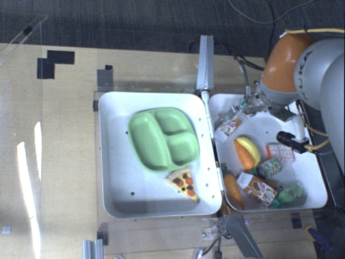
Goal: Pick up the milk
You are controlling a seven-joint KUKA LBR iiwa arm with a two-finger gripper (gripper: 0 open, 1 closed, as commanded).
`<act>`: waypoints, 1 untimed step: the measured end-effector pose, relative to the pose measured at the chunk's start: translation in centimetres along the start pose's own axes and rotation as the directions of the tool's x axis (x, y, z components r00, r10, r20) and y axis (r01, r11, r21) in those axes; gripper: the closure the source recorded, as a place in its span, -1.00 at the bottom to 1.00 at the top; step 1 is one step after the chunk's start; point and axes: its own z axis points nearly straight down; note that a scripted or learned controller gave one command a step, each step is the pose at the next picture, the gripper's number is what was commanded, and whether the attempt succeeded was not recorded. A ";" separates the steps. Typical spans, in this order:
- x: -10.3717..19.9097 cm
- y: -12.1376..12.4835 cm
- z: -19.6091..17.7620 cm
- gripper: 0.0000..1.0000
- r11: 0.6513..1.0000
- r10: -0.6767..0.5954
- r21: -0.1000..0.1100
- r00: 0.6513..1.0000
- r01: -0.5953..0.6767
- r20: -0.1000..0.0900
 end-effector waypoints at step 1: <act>-0.8 2.7 0.3 -1.00 0.999 -0.004 0.035 1.000 0.005 -0.018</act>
